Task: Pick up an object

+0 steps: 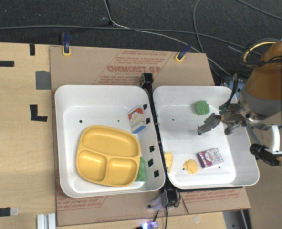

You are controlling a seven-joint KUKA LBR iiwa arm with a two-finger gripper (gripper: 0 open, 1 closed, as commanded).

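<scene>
Starting at the left bin: a yellow divided tray fills most of it, with a small carton propped near the divider and a sliver of green item wedged against the tray's right edge. Moving across to the right bin: a yellow piece sits against its left wall, a yellow lump lies near the front, and just beside that is a purple packet. Further back rests a green ball. And here's the tool, low over the right bin between ball and packet, dark fingers spread apart, nothing between them. The nearest candidates are the ball and the packet. The ball looks light and knobbly, probably soft, so a pinch across its middle should hold. The packet looks flat and possibly slick; take it across its short edges. The arm comes in from the right.
</scene>
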